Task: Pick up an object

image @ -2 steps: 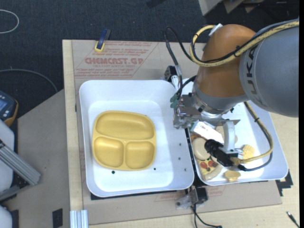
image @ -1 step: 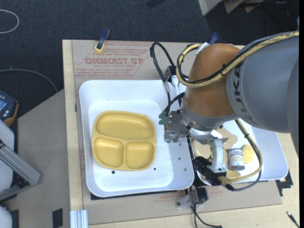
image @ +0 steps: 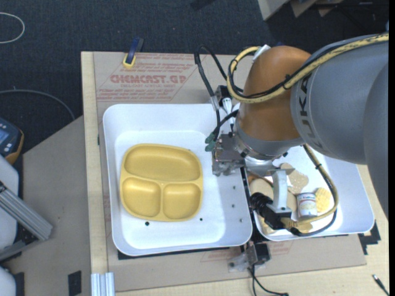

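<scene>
The bench (image: 154, 73), a brown board with faded red lettering along its far part, carries two shallow white bins side by side: the left bin (image: 117, 128) and the right bin (image: 361, 211). A small blue and yellow clamp (image: 131, 53) sits at the far edge.

Left bin (image: 117, 128) has open floor around the yellow divided tray (image: 162, 181). Right bin (image: 361, 208) is cramped: the arm (image: 290, 103) hangs over it, with small items, maybe a jar (image: 306, 204), near its front.
</scene>
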Action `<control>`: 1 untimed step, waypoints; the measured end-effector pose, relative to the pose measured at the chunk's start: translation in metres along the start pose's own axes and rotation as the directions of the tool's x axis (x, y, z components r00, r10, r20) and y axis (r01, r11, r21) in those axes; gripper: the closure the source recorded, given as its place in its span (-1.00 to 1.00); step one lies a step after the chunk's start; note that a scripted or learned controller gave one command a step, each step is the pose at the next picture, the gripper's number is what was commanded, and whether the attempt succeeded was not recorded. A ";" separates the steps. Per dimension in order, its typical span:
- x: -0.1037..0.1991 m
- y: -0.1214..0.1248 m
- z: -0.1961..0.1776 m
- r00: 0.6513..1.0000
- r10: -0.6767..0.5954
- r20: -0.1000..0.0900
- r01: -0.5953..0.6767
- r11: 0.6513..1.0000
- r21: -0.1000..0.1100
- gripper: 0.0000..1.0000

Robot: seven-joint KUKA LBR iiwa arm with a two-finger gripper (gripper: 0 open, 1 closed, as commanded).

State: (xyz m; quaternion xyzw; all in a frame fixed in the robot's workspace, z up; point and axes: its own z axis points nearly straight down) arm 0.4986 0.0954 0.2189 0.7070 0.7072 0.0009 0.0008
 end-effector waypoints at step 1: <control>-0.004 -0.019 -0.003 1.000 0.002 -0.001 -0.002 1.000 0.007 1.00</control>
